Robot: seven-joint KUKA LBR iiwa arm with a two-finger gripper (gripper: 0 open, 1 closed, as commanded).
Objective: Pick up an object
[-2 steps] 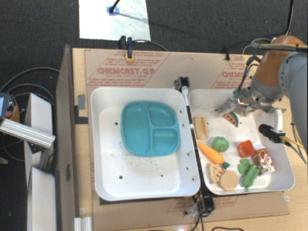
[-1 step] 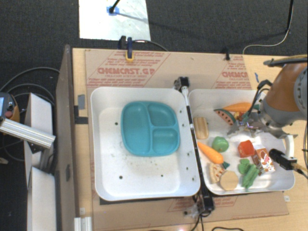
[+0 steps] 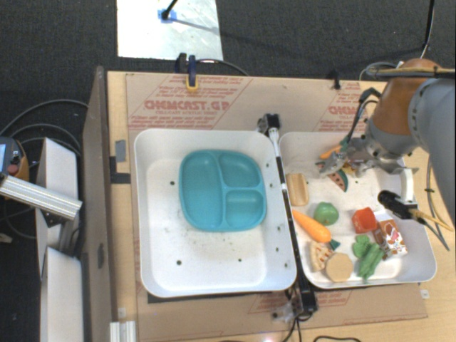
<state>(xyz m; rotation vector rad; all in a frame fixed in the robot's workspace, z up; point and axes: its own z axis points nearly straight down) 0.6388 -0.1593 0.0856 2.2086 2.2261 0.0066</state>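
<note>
Hand (image 3: 340, 164) low in the right bin (image 3: 426, 268), at its back, beside a watermelon slice (image 3: 340, 179); finger spacing impossible to tell. Carrot (image 3: 311, 226), green ball (image 3: 326, 213), red block (image 3: 364, 219), round cookie (image 3: 339, 266) nearer the front. Teal divided plate (image 3: 221, 190) lying in the left bin (image 3: 160, 262).

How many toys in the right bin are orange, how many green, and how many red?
Orange: 1, the carrot
Green: 2, the round green ball and the leafy green toy
Red: 1, the red block
Total: 4
The small pieces under the gripper are too jumbled to sort by colour.
</note>
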